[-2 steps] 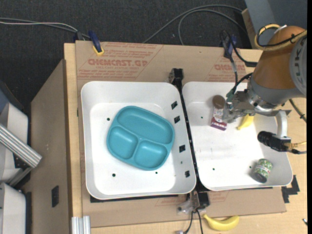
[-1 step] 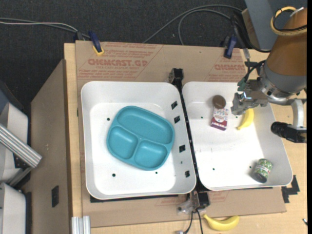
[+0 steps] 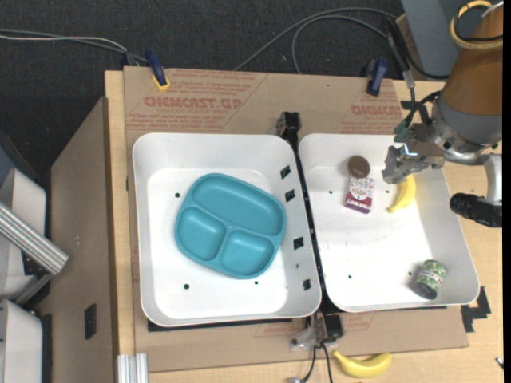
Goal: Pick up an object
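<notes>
Along the right bin (image 3: 447, 238), far wall: gripper (image 3: 402, 168) low over the floor, near the rim; finger spread cannot be told. Banana (image 3: 403, 194) lies just below it, touching or nearly so. Small box (image 3: 360, 193) and brown round object (image 3: 358, 166) beside, toward the divider. Green can (image 3: 429, 278) at the near corner, well apart. Bare floor mid-bin. Left bin (image 3: 152, 238) bears a teal tray (image 3: 230, 225).

I'm looking at a robot lab bench: cardboard sheet (image 3: 263, 86) clamped on with blue clips (image 3: 157, 70), two white bins (image 3: 152, 238), loose cables (image 3: 335, 26), dark carpet floor (image 3: 64, 6).
</notes>
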Motion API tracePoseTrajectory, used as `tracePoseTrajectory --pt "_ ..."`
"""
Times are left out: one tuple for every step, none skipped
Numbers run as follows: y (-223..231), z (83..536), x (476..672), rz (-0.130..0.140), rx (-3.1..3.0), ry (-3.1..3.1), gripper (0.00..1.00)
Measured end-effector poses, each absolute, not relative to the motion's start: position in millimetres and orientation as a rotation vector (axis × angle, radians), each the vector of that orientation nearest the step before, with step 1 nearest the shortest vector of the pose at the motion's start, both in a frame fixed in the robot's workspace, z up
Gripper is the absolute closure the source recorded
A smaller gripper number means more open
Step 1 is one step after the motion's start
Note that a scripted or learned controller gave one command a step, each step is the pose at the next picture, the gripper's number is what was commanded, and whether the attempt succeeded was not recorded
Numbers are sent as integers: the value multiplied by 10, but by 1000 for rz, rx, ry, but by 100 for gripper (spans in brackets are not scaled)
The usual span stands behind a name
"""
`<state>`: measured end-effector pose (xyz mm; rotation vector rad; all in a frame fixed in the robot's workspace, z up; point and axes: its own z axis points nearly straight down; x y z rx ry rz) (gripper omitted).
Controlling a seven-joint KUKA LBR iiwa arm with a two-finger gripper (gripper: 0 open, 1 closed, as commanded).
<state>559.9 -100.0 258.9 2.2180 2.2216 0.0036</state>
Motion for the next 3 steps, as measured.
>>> tracePoseTrajectory --pt "-440 2437 5418 -1 2219 2232 100" --pt "44 2291 5307 -2 2219 2232 100" --pt "583 2185 5212 -2 2218 2232 100"
